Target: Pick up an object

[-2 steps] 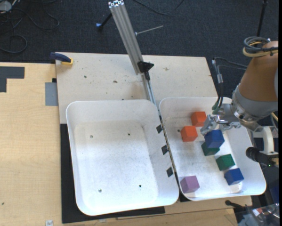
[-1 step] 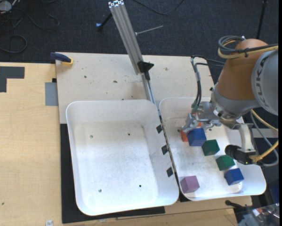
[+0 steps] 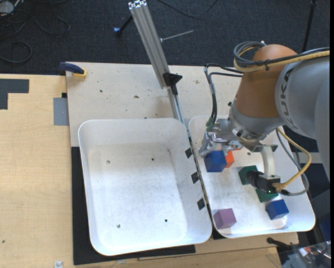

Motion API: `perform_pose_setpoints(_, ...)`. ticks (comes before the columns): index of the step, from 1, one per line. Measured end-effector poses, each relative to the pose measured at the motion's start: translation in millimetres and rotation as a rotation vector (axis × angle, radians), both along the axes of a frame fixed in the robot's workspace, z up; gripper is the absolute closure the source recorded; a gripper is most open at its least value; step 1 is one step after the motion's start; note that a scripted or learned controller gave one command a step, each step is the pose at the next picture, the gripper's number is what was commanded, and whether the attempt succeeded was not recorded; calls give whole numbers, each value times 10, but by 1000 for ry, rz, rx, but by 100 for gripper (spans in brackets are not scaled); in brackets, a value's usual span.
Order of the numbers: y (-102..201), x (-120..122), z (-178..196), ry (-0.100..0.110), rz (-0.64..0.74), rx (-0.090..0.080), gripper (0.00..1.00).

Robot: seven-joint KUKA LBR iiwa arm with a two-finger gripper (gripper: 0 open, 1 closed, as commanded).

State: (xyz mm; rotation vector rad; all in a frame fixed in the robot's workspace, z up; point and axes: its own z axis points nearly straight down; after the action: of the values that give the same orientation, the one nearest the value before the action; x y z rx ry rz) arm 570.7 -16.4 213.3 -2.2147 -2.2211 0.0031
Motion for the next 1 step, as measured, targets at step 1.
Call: perform_pose_setpoints(1, 482, 92, 158, -2, 2, 0, 100)
